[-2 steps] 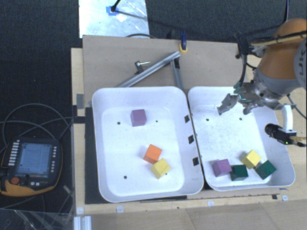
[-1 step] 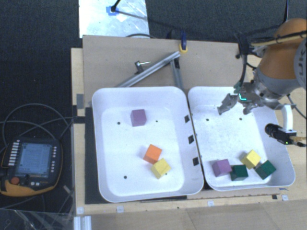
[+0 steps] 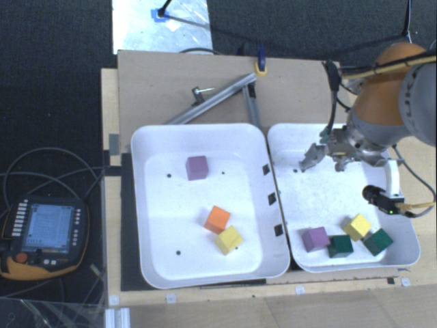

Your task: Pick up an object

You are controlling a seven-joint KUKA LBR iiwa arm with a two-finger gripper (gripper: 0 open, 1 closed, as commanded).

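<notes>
Where bins (image 3: pixel 205 132) meet, scattered cubes (image 3: pixel 197 167).

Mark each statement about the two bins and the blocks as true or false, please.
1. The left bin holds three blocks. True.
2. The orange block lies in the right bin. False: it lies in the left bin, beside the yellow block.
3. The gripper is over the right bin. True.
4. The right bin holds two blocks. False: four lie along its near edge.
</notes>
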